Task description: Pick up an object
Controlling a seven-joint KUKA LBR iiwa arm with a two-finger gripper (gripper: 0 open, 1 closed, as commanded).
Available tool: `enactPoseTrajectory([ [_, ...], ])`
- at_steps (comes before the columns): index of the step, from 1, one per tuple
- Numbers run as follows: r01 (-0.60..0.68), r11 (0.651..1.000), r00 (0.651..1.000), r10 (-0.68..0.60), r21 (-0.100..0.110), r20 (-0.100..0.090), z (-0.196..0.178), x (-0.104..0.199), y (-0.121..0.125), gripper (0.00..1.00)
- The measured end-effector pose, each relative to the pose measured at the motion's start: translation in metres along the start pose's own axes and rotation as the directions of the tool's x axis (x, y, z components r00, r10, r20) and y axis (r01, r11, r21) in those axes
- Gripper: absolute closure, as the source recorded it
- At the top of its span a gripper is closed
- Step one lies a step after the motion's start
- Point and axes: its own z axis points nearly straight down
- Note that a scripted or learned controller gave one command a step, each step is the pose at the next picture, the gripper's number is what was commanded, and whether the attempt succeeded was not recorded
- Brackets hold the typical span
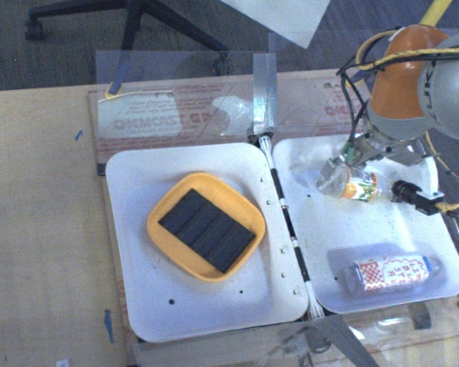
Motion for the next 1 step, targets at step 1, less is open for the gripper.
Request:
enactPoseTrajectory([
  [1, 0.188, 0.982, 0.982, -0.188, -0.02, 0.001, 0.0198, 0.0024, -0.0404, 0.0],
])
